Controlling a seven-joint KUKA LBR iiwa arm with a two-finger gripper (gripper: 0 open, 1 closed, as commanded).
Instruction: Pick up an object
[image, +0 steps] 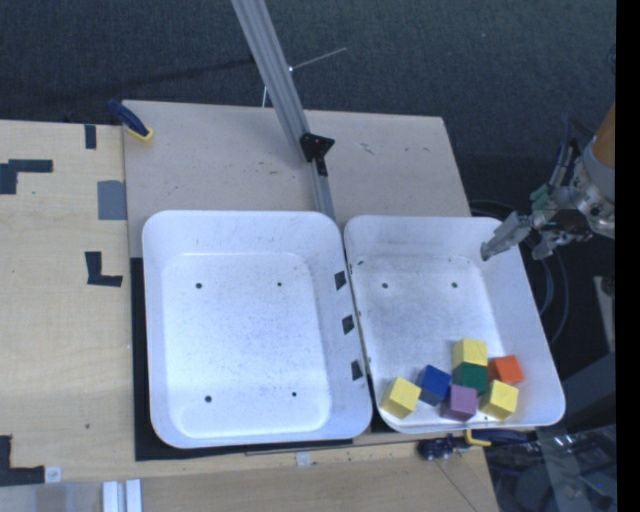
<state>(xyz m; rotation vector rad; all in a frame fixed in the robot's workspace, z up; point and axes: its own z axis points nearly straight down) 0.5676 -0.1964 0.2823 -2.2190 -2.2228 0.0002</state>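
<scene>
Several small cubes lie clustered in the near right corner of the right bin: a yellow cube, a blue cube, a green cube, a purple cube, an orange cube, and two more yellow ones. My gripper hangs over the far right rim of that bin, well away from the cubes. Its fingers are spread open with nothing between them.
The left bin sits beside the right one with a narrow gap between them. A grey metal rail slants across the bench behind the bins. A blue and yellow tool lies at the far left of the bench.
</scene>
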